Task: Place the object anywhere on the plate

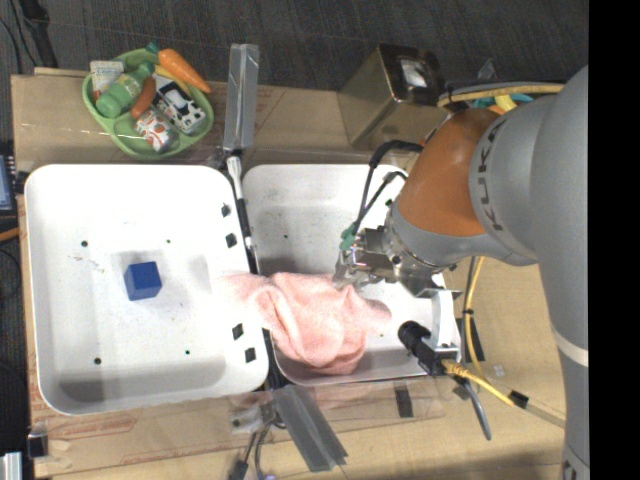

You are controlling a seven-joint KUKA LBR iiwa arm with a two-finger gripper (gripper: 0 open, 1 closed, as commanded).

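Observation:
A small blue cube (143,279) rests on the floor of the left white bin (60,208), left of its middle. A crumpled pink cloth (315,323) lies in the front of the right bin (300,193), with one corner draped over the divider toward the left bin. My gripper (349,271) hangs low in the right bin at the cloth's upper right edge, under the orange-banded wrist (455,193). The wrist body hides how the gripper meets the cloth.
A green bowl (103,120) of toy food, including a carrot, sits behind the left bin. A brown box (390,88) stands behind the right bin. Yellow cable (490,388) trails at the front right. The arm covers the right bin's right side.

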